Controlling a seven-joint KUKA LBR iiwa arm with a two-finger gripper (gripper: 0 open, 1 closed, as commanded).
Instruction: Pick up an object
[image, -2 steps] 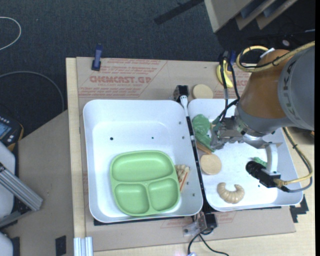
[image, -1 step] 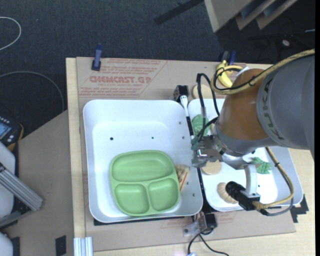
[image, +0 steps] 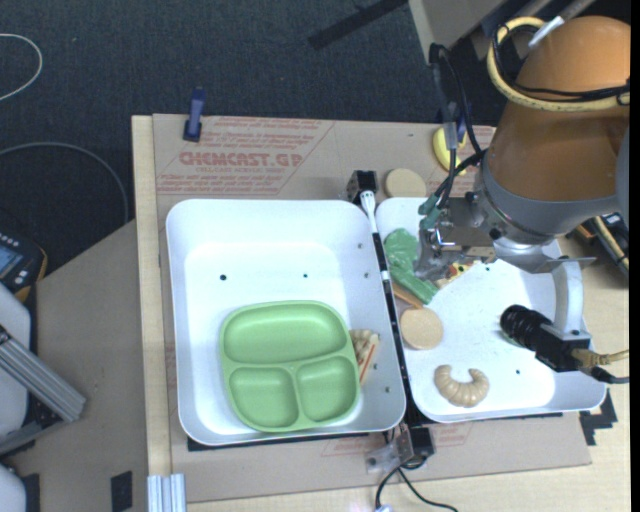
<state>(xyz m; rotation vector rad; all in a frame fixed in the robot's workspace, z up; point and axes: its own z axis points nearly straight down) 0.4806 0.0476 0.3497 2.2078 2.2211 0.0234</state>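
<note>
Pick not done yet, as far as I can see. Claw (image: 440, 250) is low over the back-left corner of the right bin (image: 495, 300), just beside the green item (image: 403, 250). It may be touching it, can't say for sure. Nothing is visibly lifted and nothing is seen gripped. I'd put this at the approach/grasp stage. Left to do: close on smth and raise it clear of the bin.

Likely target, imo, is the green item, since it's nearest. It lies against the bin's left wall, w/ a brown piece (image: 412, 292) just in front of it, touching or nearly so. Other candidates in the same bin are a round cookie (image: 422, 328) nearer the front by the left wall, and a croissant (image: 462, 386) at the front, apart from the rest. Left bin (image: 260, 235) has a green plate (image: 290, 365) w/ 3 compartments, and some tan bits (image: 364, 350) beside its right rim.

Hard to make out:
- Claw state — can't tell if it's open or closed. The arm (image: 560, 150) and wrist bulk cover it from above, and what shows is a clutter of metal + cables.
- Part of the green item is prob hidden under the claw, so its shape and what it is are unclear.
- The brown piece looks half tucked under too.
- The back-right of the right bin is covered by the arm.
- The tan bits are too small to identify.
</note>
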